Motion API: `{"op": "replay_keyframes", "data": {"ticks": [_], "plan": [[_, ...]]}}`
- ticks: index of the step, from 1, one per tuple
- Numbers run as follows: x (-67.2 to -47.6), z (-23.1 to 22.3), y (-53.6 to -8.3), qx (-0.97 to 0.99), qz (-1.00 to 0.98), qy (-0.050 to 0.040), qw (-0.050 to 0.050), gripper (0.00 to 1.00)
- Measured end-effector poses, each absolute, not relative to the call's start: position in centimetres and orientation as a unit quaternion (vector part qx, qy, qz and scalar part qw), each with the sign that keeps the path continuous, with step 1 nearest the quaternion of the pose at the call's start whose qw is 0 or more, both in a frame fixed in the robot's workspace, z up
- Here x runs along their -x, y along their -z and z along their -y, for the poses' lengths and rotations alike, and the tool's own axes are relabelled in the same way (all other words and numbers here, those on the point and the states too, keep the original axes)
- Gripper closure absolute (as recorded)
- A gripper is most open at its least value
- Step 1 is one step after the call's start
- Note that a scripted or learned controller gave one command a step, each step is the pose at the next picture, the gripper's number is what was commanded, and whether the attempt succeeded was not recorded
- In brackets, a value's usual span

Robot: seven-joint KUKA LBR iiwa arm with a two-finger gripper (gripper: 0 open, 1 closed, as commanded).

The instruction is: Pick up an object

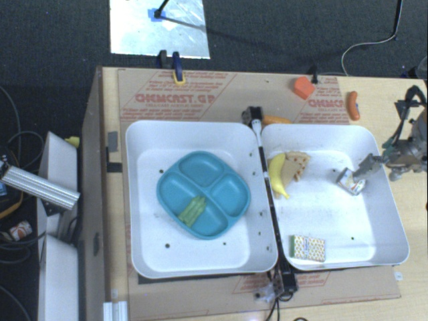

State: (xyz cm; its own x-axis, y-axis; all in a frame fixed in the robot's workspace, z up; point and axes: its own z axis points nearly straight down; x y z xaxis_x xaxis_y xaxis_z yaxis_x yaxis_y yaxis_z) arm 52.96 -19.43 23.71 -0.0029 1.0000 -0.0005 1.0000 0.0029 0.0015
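Leftmost, the shallow white left bin [144,179] holds a blue plastic divided plate [203,193], with a pale green ridged piece [192,210] in the compartment at the plate's seven o'clock. Across the divider, the shallow white right bin [381,219] has a yellow banana [277,174] at its ten o'clock, touching a tan wedge-shaped slice [297,165]. A small patterned green-and-white box [307,247] lies at seven o'clock. At three o'clock the metal two-finger gripper [350,181] reaches in; whether its jaws are wide or narrow cannot be told.
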Motion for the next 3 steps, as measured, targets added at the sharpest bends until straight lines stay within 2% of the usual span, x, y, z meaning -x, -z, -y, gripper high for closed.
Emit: {"op": "replay_keyframes", "data": {"ticks": [1,2,3], "plan": [[-57.7,12.9,-8.4,-0.706,-0.708,-0.0010,0.001,0.00],[-66.7,11.4,-8.4,-0.706,-0.708,0.0033,-0.001,0.00],[-67.0,11.3,-9.6,-0.704,-0.710,-0.0007,0.002,1.00]]}}
